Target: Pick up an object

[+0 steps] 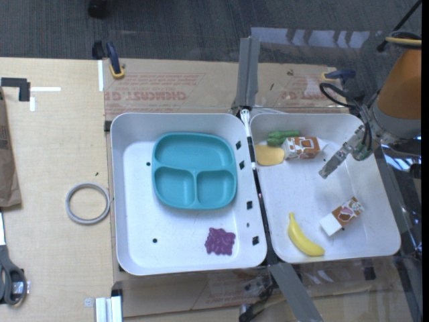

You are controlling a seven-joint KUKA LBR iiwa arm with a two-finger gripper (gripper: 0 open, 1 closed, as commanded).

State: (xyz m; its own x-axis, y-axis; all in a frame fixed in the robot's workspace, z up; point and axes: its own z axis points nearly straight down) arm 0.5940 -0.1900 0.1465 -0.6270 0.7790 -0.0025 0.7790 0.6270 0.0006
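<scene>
My gripper [333, 162] hangs over the upper right part of the right bin [382, 180], pointing down and left, with nothing seen in it. To its left, at the bin's back, lie a green item [283, 137], a small brown and white carton [301, 147] and a yellow rounded piece [270, 155]. Another small carton [343, 215] lies below the gripper, toward the front. A yellow banana [305, 237] rests near the front wall.
The left bin [127, 200] holds a teal divided plate [195, 170] and a purple bunch of grapes [220, 241]. On the wooden bench to the left lie a tape ring [88, 202] and scissors [10, 284]. A grey divider [247, 72] stands behind the bins.
</scene>
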